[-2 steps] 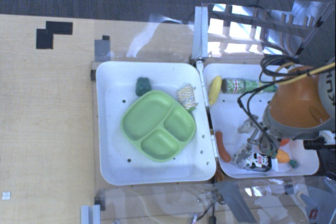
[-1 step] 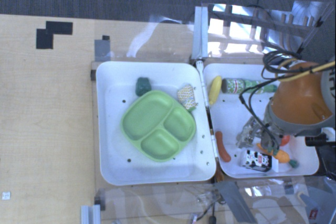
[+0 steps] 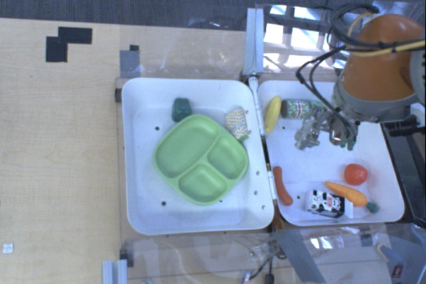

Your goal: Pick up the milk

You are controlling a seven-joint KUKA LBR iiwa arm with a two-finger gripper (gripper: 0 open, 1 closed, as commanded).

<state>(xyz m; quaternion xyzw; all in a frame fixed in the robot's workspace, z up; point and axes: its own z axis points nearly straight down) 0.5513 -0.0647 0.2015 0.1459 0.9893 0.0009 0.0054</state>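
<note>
Now my pincer (image 3: 318, 133) hangs over the middle of the right bin (image 3: 393, 169), and I judge it a waiting or approach pose, since nothing sits between its fingers; whether they are spread or pressed together I cannot tell from above. The milk (image 3: 326, 203), a small cow-patterned carton, lies flat near the bin's front edge, well apart from me. A carrot (image 3: 347, 193) rests just beside it, a tomato (image 3: 355, 173) a little further back, and a sausage (image 3: 281, 185) to its left. That crowding matters: I would come straight down on the carton to avoid nudging the carrot.
</note>
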